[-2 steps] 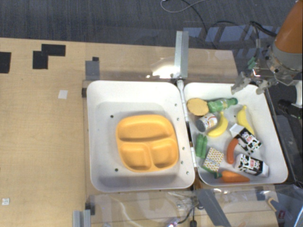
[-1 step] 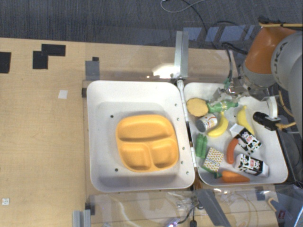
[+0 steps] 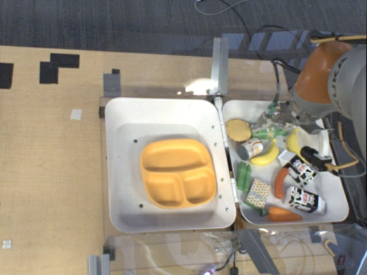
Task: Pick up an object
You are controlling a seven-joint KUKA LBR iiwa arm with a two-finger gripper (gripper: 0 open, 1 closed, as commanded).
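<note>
Fixed overhead camera, slanting down on 2 bins (image 3: 114, 153).

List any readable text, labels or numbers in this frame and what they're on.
No text can be read.
Black-and-white cartons and: cow-style patches, any print too small to read.
Can: label blurred.
Checkered packet: pattern, no legible words.
Yellow tray: plain.
Black marks on the bench: shapes, not characters.

Orange tray (image 3: 175, 172) in left bin (image 3: 117, 153); tool (image 3: 279, 118) — seemingly — over cluttered right bin (image 3: 338, 202).
</note>
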